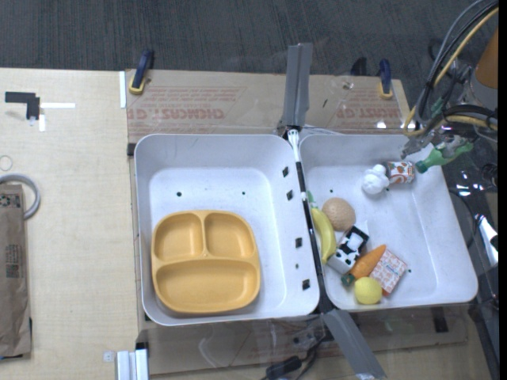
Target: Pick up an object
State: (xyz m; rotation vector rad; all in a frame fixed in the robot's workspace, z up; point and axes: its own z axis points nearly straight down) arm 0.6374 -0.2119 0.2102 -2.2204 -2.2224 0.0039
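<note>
Your gripper [418, 145] hovered at the right bin's [444, 291] far edge; claw state indeterminable. Banana [323, 232], carrot [369, 261], lemon [367, 290] lay unpicked.

- The arm [485, 62] is running off the right edge — its cables are tangling in front of it, and the gripper's shape is too cluttered to read.
- The brown paper bag [13, 267] is being cut by the left edge.
- The banana [322, 232] is lying partly behind the divider between the bins.
- The black-and-white block [348, 248] is sitting partly under the carrot [368, 261] — its markings are too small to read.
</note>
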